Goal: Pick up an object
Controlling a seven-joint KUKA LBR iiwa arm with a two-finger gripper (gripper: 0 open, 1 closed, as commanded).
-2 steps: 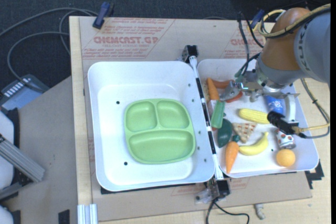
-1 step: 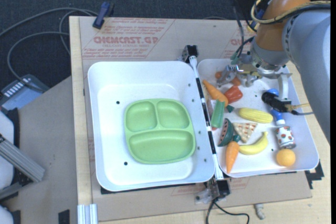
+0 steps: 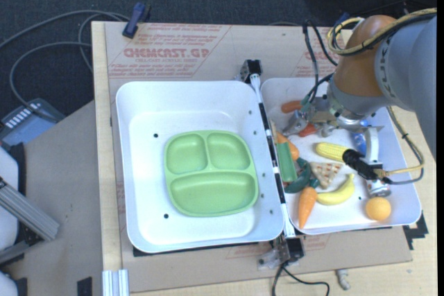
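Arm (image 3: 388,52): grey with an orange band, enters from the upper right of the frame and reaches down over the right bin.
Gripper (image 3: 309,123): low in the upper left part of the right bin (image 3: 409,208); state cannot be told.
Objects: carrot (image 3: 306,205) at lower left of the right bin, banana (image 3: 336,193) beside it, orange (image 3: 378,209) at lower right, corn cob (image 3: 329,151) mid-bin.
Left bin (image 3: 139,114): holds a green divided plate (image 3: 210,172), centre of frame.
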